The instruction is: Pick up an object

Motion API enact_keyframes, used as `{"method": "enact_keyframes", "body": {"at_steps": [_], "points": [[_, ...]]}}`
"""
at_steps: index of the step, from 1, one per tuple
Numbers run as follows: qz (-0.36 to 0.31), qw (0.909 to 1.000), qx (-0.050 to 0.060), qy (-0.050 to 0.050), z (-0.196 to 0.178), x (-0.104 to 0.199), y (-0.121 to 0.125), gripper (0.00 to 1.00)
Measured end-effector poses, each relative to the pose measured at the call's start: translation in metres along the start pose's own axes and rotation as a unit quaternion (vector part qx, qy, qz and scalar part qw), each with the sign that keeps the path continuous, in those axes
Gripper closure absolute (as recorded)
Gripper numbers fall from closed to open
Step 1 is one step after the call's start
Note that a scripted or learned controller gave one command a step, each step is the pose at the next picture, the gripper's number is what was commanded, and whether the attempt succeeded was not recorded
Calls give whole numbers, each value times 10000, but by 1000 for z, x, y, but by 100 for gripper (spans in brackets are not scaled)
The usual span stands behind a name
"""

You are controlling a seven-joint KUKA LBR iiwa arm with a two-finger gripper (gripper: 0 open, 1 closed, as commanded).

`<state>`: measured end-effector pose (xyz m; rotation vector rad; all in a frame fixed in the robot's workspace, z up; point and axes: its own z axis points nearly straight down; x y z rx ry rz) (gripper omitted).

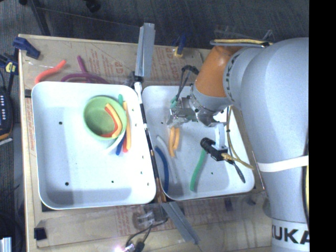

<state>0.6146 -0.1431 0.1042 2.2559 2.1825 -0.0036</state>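
1. On the counter (79,219) two shallow white bins sit side by side, their inner rims touching.
2. The left bin (68,161) holds a green bowl (97,117) near its far side. A curved orange-red strip (113,121) lies inside the bowl, and a bunch of thin coloured strips (126,133) leans at the bowl's right edge.
3. The right bin (220,180) holds an orange stick (173,139) near its middle, a green stick (198,167) to the right of it, and a blue strip (164,167) along the left wall.
4. The pincer (177,114) hangs over the far part of the right bin, just above the orange stick; nothing can be seen gripped in it.
5. Whether the pincer is apart or together cannot be told: its tip is small and tangled with metal parts.
6. The grey arm (268,98) covers the right bin's right rim and far corner.
7. White lettering (290,237) low on the arm reads "KUKA". Faint red print (105,62) on the counter behind the left bin is too faded to read.
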Motion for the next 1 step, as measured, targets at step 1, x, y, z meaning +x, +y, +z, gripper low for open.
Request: {"method": "enact_keyframes", "body": {"at_steps": [1], "points": [[-1992, 9800, 1, 14, -74, 28, -7, 100]]}}
